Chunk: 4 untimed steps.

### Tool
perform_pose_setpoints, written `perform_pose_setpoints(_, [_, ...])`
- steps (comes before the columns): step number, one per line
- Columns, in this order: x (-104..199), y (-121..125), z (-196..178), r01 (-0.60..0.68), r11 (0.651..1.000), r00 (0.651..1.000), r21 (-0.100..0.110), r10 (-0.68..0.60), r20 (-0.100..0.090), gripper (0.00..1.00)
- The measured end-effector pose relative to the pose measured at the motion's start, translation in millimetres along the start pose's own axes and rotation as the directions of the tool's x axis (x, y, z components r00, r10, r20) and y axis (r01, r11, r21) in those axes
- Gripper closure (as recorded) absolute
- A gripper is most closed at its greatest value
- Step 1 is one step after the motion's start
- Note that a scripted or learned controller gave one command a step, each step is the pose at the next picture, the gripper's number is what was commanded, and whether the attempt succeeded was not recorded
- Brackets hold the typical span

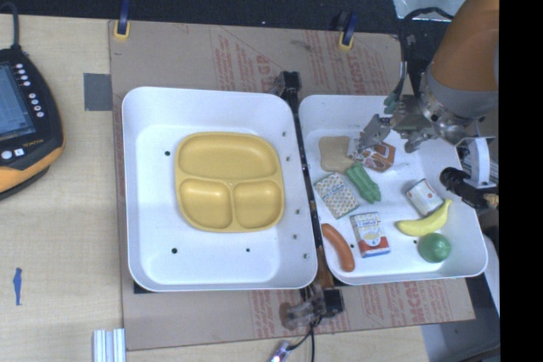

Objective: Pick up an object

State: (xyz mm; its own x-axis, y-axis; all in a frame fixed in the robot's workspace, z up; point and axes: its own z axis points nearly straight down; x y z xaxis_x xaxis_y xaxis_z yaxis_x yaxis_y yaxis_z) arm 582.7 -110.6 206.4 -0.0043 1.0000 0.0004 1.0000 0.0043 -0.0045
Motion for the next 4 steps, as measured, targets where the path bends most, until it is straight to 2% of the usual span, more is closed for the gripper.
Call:
perform_pose_setpoints(1, [-32.5,-37.5,115.9,0.0,1.0,1.0,0.003,0.0,0.001,0.0])
perform_pose_setpoints(2, [-14.1,14.5,114.3,0.003,1.0,1.0,0.0,-0.003,0.002,0.0])
perform_pose_setpoints(3, [-15.3,14.2,104.3,0.003,1.0,1.0,0.002,-0.003,0.002,1.0])
perform_pose_setpoints(4, [52.3,4.1,14.0,0.001,1.0,1.0,-0.002,-0.001,0.0,1.0])
